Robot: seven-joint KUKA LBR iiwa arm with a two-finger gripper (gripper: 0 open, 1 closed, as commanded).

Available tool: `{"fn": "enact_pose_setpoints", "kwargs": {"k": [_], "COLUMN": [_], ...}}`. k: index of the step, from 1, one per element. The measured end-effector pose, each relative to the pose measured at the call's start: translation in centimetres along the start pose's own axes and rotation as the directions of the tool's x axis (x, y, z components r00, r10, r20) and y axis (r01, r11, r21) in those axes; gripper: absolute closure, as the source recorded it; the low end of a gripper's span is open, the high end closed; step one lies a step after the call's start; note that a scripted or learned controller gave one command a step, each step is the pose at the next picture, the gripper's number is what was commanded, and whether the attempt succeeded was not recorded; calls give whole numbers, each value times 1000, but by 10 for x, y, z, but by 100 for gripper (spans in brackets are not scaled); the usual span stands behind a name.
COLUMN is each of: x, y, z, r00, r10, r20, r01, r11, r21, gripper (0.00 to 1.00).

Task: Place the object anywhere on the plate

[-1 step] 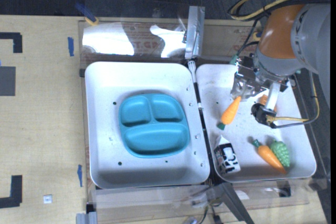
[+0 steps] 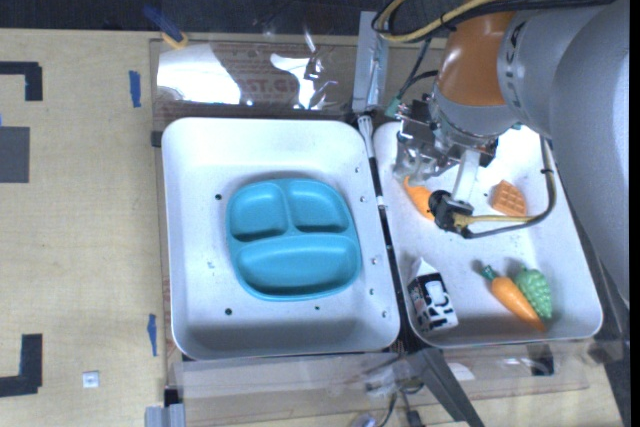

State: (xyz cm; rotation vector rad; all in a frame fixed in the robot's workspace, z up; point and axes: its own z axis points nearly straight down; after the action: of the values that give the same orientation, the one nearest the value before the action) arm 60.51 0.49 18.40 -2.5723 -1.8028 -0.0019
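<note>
- Camera view: gripper [image 2: 428, 177] low in the right bin [image 2: 570, 255], over an orange carrot-like object [image 2: 418, 198]; whether it is parted or closed cannot be told.
- Blue divided plate [image 2: 293, 237] lies in the left bin [image 2: 190, 215].

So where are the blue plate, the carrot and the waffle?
blue plate [image 2: 292, 237]: camera view, middle divider.
carrot [image 2: 511, 295]: camera view, orange body.
waffle [image 2: 508, 199]: camera view, centre of its grid.

Lit brightly from above, with harsh glare off the clear sheet [image 2: 250, 75] (behind the bins); slightly soft overall
</note>
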Motion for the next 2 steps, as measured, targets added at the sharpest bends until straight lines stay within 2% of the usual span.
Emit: {"fn": "enact_pose_setpoints", "kwargs": {"k": [1,2], "x": [-27,-171], "y": [-67,-6], "z": [0,-39], "r00": [912,898], "r10": [-411,-441], "r20": [0,6], "r01": [411,441], "r11": [912,898], "r21": [4,-3], "gripper": [100,100]}}
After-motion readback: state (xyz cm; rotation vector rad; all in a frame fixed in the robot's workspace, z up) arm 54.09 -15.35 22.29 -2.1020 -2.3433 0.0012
